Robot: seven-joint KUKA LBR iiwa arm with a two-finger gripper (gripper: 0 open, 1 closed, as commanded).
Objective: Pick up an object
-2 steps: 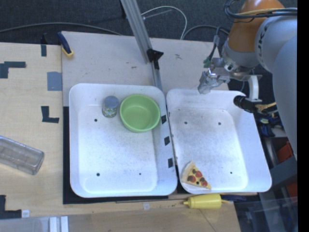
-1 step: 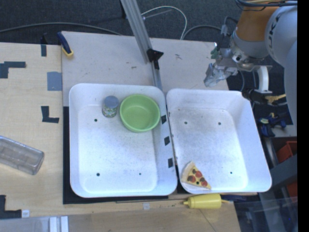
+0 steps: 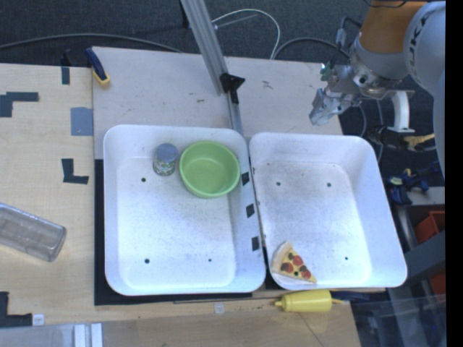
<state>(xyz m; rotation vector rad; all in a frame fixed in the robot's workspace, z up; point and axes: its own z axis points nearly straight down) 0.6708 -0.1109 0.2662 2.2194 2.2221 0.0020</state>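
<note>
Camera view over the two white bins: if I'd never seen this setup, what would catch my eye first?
Probably the bright green bowl at the back of the left bin, with a small can touching its left side. Next, the pizza slice in the right bin's front left corner. The pincer hangs above the bench, just beyond the right bin's far edge.

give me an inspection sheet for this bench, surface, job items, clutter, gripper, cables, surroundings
Surface: wooden bench bearing left bin and right bin.
Job's things: green bowl touching small can in left bin; pizza slice toy in right bin's near-left corner.
Clutter: yellow bottle, clear plastic container, blue-yellow clamp.
Grippers: gripper above the bench behind right bin, holding nothing.
Cables: white cable, looped.
Surroundings: dark floor.
</note>
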